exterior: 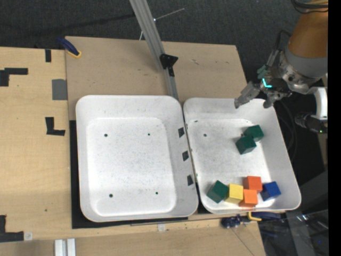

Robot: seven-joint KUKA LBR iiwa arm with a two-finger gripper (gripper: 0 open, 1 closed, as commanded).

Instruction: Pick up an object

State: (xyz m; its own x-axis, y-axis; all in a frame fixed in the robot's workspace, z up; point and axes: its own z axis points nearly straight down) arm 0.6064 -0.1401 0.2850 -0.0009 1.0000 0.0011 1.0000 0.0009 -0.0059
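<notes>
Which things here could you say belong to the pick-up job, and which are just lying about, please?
Job:
gripper above the right bin
two dark green blocks
green, yellow, two orange and blue blocks

Lying about:
left bin
metal pole
blue-and-yellow item on the bench

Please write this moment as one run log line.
end effector: open, over right bin far rim | held: nothing | green blocks: in right bin | phase: approach

Tan wooden bench top (122, 63), dark carpeted floor (64, 9) behind — slanted metal pole (146, 20), black tape marks (52, 126)
</notes>
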